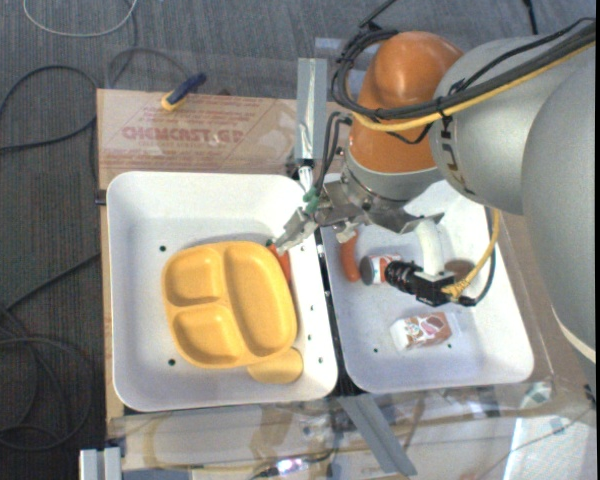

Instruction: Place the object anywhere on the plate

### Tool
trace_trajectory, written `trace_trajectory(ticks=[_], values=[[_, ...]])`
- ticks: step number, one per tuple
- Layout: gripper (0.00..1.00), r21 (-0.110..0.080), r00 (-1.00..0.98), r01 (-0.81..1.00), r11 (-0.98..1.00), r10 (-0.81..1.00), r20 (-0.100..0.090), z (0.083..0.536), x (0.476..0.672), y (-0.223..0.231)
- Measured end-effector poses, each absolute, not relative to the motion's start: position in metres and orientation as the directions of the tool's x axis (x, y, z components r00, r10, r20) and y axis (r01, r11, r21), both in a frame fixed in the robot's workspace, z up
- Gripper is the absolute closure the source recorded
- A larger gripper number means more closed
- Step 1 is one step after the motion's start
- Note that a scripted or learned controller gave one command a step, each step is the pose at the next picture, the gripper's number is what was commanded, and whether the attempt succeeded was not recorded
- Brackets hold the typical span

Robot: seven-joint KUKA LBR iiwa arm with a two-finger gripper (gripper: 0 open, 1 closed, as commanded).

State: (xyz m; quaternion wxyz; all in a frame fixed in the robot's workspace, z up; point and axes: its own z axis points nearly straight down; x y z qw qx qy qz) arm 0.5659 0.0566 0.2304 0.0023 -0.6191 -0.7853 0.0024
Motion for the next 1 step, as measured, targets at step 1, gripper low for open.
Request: trace_trajectory(ticks=[1], values=[[1.0, -0.009, -0.232, 0.973, 0.232, 0.973, 0.002, 0.2385, 0.566, 0.0559]])
